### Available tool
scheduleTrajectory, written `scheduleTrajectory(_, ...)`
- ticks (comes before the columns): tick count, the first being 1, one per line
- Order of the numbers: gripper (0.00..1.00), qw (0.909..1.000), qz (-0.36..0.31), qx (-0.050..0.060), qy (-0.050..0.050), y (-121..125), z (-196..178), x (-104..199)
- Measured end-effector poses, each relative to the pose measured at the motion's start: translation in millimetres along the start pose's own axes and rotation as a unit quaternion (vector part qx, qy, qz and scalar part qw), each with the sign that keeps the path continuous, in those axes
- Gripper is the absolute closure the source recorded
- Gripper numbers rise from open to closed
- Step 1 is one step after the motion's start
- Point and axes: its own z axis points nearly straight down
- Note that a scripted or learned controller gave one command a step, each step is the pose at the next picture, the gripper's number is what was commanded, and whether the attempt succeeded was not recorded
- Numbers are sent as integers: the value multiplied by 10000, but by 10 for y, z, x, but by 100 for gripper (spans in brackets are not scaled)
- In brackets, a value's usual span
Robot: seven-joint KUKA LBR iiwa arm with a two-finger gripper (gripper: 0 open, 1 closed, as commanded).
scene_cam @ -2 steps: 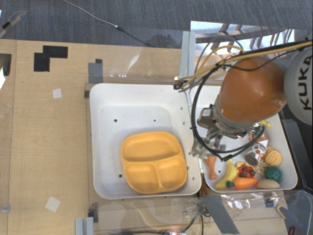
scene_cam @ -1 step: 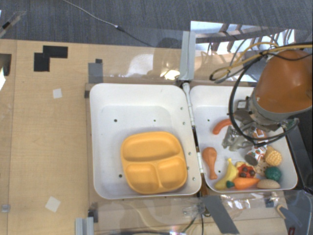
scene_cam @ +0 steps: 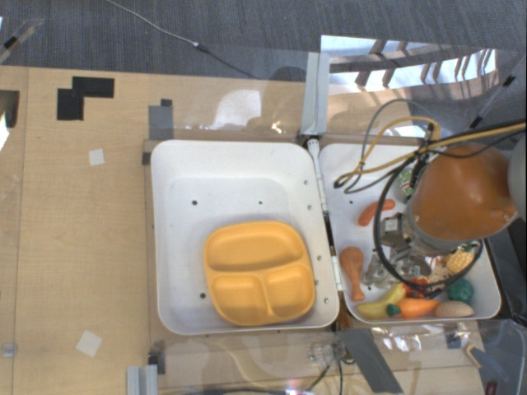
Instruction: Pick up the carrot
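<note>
- The carrot (scene_cam: 418, 307) lies in the right bin (scene_cam: 336, 179), near the front wall, among a crowd of toy food.
- The gripper (scene_cam: 394, 271) hangs low in that bin, just behind the carrot and a little to its left. I cannot tell if it is apart or together, because the arm (scene_cam: 457, 196) and its cables cover much of it. I see nothing held in it.
- The yellow banana (scene_cam: 380, 304) touches the carrot's left end. If the gripper comes down there, it may grab the banana, or both at once.
- The chicken leg (scene_cam: 353, 270) lies just to the left of the gripper. A small slide that way may bump it or pick it by mistake.
- A green toy (scene_cam: 462, 290) and a pale egg-shaped toy (scene_cam: 454, 309) sit right beside the carrot's other end. A push may shove the carrot against them or against the bin wall.
- The carrot is round and smooth, so I think it may roll or slip out of a squeeze near its tip.
- The left bin (scene_cam: 177, 220) has a yellow tray (scene_cam: 259, 270), well apart from all this.
</note>
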Motion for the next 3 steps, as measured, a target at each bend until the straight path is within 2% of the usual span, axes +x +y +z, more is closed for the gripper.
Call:
scheduleTrajectory(1,100,9946,-1036,2,-15,82,-978,-617)
scheduleTrajectory(2,100,9726,-2323,-41,-24,121,-937,-1001)
scheduleTrajectory(3,100,9039,-4277,-44,-27,337,-937,-774)
